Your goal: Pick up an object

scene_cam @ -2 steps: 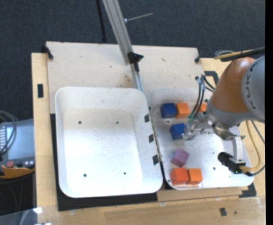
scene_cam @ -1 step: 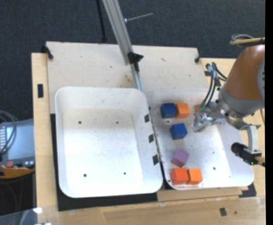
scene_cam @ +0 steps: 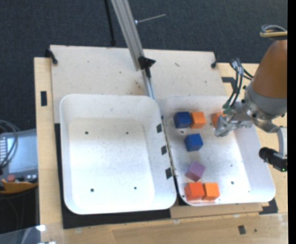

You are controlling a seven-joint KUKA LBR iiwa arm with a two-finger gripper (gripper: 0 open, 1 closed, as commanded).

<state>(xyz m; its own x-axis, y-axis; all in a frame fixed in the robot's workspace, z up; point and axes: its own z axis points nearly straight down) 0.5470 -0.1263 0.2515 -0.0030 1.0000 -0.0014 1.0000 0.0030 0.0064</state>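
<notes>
Orange block point(scene_cam: 216, 118) half-hidden behind hand point(scene_cam: 223, 130)

Two shallow white plastic bins, the left point(scene_cam: 112, 151) and the right point(scene_cam: 249, 182), carry fine dark speckles and sit on a pale tan wooden counter point(scene_cam: 97, 70). In the right bin lie two blue cubes point(scene_cam: 182, 119) point(scene_cam: 193, 142), a purple cube point(scene_cam: 195, 170), an orange cube point(scene_cam: 198, 118) and two orange blocks point(scene_cam: 202, 190) at lower centre. The arm point(scene_cam: 270, 85) is grey with an orange band; its claw point(scene_cam: 223, 127) is grey metal.
</notes>
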